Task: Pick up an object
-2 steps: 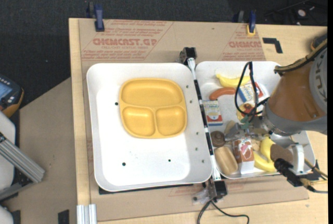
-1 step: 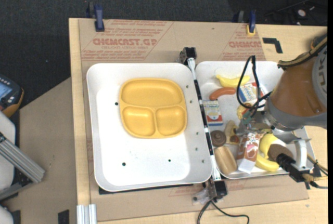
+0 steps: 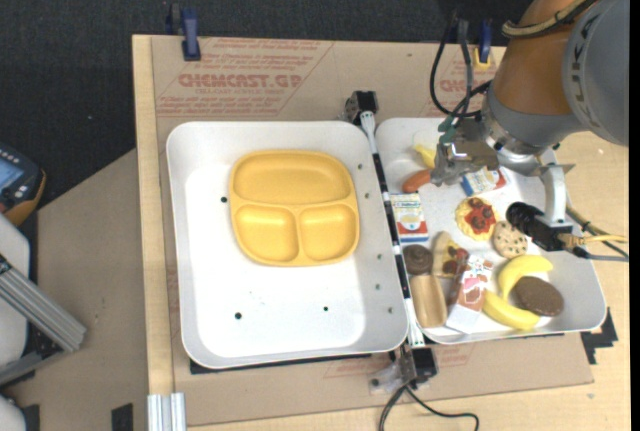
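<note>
The right bin (image 3: 590,304) holds a heap of toy food: a yellow banana (image 3: 515,291), a brown round cookie (image 3: 539,297), a chip cookie (image 3: 509,240), a small pizza (image 3: 476,216), a hot dog (image 3: 428,299), a white carton (image 3: 408,218) and an orange sausage (image 3: 415,181). My gripper (image 3: 455,157) hangs over the far left part of this bin, just above the sausage and a yellow piece (image 3: 425,156). The arm's grey wrist and orange band sit behind it to the right. Nothing shows between the fingers.
The left bin (image 3: 200,249) carries a yellow three-compartment plate (image 3: 294,205). A black divider rail (image 3: 385,209) runs between the bins. Blue clamps (image 3: 187,31) hold the cardboard sheet at the back. Cables trail from the arm at the right.
</note>
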`<state>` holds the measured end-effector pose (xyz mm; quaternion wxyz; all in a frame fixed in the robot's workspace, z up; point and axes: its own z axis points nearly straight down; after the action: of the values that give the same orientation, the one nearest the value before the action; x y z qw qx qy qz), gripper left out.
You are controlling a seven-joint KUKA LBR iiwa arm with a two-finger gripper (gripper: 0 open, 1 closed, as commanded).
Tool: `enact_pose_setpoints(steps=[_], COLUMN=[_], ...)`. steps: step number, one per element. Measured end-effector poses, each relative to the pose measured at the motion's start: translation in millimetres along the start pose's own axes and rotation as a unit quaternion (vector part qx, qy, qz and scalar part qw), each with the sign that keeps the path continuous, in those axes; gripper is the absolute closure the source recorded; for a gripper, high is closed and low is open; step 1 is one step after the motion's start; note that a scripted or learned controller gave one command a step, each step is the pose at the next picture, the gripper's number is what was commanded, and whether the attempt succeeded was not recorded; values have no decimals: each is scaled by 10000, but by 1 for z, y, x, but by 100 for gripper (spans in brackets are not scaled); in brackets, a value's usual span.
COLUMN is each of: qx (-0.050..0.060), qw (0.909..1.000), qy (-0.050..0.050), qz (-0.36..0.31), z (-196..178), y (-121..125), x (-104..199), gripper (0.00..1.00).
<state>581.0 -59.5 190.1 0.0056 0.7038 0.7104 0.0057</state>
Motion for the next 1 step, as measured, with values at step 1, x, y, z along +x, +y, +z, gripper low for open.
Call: enact_pose_setpoints(steps=[1], qx=[79], qw=[10000], qy=[-3], qz=[42], z=[5], y=[-6], x=[-5], gripper=[0])
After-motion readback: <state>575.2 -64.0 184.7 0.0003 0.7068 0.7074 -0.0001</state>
